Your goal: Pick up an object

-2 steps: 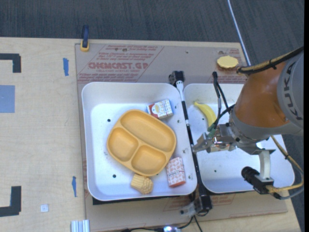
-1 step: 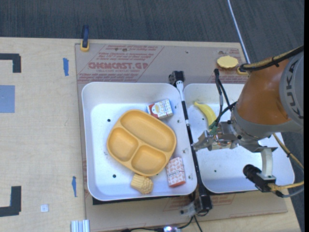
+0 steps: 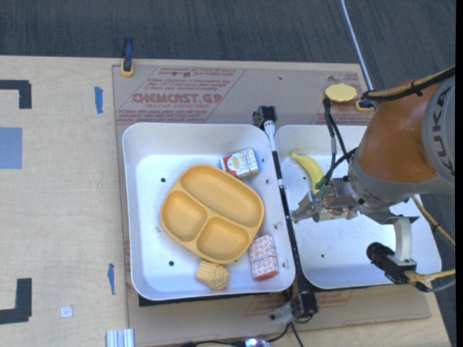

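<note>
My gripper (image 3: 309, 210) hangs low over the left part of the right bin (image 3: 347, 266), close to the wall between the two bins. A yellow banana (image 3: 307, 165) lies in that bin just behind the gripper, and its near end is hidden by the wrist. In the left bin (image 3: 145, 194) there is a yellow divided plate (image 3: 211, 212). A small milk carton (image 3: 241, 163) stands behind the plate. A red and white carton (image 3: 264, 256) and a piece of corn (image 3: 212, 274) lie in front of it.
The grey and orange arm (image 3: 405, 150) covers the right bin's far right side. Cables run from the wrist, and a black fitting (image 3: 387, 260) hangs over the bin's near right. A yellow disc (image 3: 341, 92) lies on the cardboard behind the bins.
</note>
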